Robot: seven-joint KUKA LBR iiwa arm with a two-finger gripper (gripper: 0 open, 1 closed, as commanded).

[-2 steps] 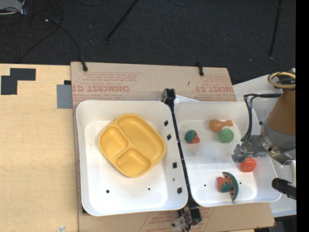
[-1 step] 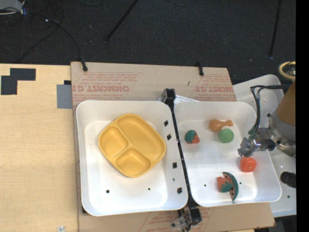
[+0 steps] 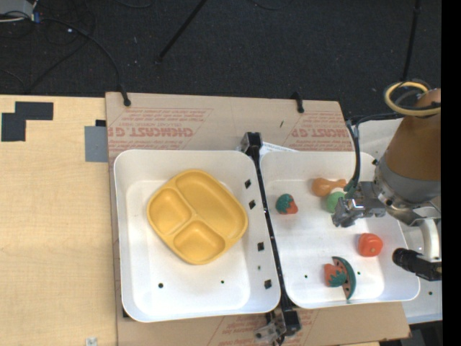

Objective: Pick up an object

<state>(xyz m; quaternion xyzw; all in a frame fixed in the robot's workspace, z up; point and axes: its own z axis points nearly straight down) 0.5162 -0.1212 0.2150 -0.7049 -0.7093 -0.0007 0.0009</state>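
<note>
Gripper (image 3: 348, 213): in right bin (image 3: 310, 294); finger state cannot be told; green ball (image 3: 333, 200) just beside it; orange piece (image 3: 326, 187) behind the ball; red tomato (image 3: 370, 244), watermelon slice (image 3: 341, 275), strawberry (image 3: 287, 205) apart; yellow divided plate (image 3: 197, 215) in left bin (image 3: 137, 265).
</note>
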